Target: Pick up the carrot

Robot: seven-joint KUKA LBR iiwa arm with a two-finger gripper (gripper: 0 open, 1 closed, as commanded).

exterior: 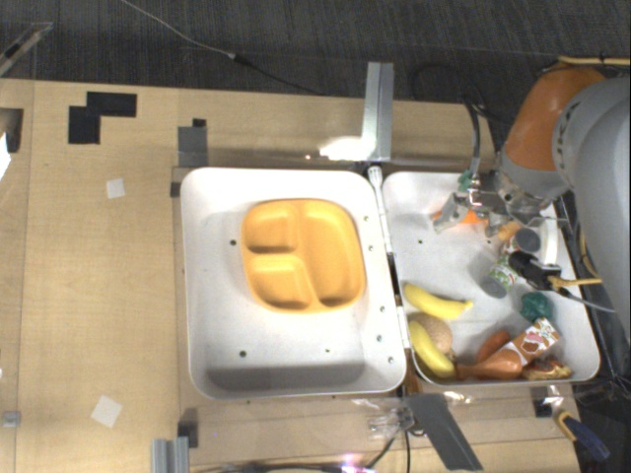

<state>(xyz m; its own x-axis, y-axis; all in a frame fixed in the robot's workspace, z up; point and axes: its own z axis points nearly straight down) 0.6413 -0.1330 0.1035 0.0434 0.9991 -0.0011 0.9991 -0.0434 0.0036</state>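
Carrot (492, 345): orange, tapered, lying at a slant on the floor of the right bin (434, 254), near its front edge, among a pile of other items. Its lower end touches a rounder reddish-orange piece (505, 363), and the two are hard to separate by eye.

Other contents of the right bin — two yellow bananas (435, 304), one lying across the middle of the bin, the second curved along the left wall with a tan rounded object (440, 336) tucked between them. At the front right corner, a packet with red and white print (538, 340), a small dark green item (535, 306) just above it, and a brownish lumpy piece (548, 370) against the front rim. A small greenish cylinder (498, 279) lies nearer the middle.

Left bin (207, 264): holds one yellow-orange plastic tray (299, 254) with three moulded compartments, rounded corners, glossy.

Gripper (471, 213): at the back of the right bin, well apart from the carrot. A small orange patch shows near it; I cannot tell what it is. Fingers are blurred against cables and metal parts — their opening cannot be made out, nor whether anything is gripped.

Arm (582, 136): grey shell, orange band, cut off at the right edge.

Both bins are white, shallow, smooth, on a pale wooden bench (89, 294).
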